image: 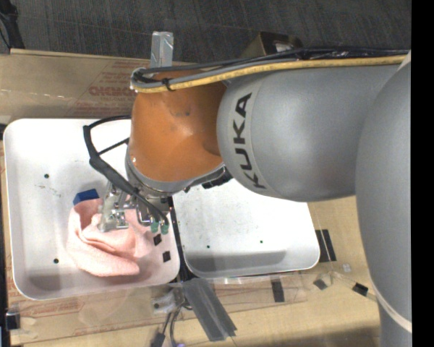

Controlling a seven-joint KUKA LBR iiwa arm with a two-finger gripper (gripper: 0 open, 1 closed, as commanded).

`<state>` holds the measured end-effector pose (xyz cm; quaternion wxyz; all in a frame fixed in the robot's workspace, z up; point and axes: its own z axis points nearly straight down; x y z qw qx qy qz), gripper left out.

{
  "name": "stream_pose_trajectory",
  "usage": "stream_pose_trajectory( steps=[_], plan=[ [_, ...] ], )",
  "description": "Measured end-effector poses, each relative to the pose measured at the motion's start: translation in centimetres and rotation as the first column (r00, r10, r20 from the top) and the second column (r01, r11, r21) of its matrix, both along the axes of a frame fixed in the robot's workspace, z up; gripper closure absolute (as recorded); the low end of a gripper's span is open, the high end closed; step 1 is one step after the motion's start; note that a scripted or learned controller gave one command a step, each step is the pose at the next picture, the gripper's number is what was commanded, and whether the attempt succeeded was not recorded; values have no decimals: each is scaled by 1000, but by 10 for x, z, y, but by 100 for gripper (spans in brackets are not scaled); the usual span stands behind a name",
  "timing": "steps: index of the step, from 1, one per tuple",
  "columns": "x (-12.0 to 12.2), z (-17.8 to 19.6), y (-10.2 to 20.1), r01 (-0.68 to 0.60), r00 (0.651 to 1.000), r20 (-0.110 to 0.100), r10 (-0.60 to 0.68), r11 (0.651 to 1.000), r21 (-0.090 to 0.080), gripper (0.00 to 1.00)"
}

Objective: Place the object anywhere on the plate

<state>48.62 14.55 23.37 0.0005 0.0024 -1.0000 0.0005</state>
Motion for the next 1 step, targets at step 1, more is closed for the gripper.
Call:
stream_pose_trajectory(
  steps=[1],
  plan=[
    [0,0,0,1,1000,0,-1,1000,0,0]
  ],
)
